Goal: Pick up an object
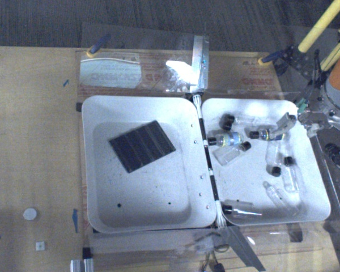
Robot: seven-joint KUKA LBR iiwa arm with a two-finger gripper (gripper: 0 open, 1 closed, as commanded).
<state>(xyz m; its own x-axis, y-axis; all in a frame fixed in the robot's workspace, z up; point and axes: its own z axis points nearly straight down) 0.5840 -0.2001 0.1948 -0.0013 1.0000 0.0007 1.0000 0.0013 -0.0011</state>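
Observation:
The right bin [323, 200] holds several small clear vials with black caps. One with a blue label [226, 140] lies near the divider, and another [241, 210] rests at the bin's front edge. More vials [290, 178] lie toward the right side. My gripper [288, 121] sits low over the bin's far right corner, beside a small bottle [260, 134]. The arm reaches in from the right edge. Nothing can be seen held in it. A dark ribbed rectangular pad [141, 146] lies tilted in the left bin [96, 208].
Clear plastic sheeting and a bag [178, 75] lie behind the bins. A yellow pole and clamps [320, 24] stand at the far right. On the bench at the left lies a small grey disc [30, 213].

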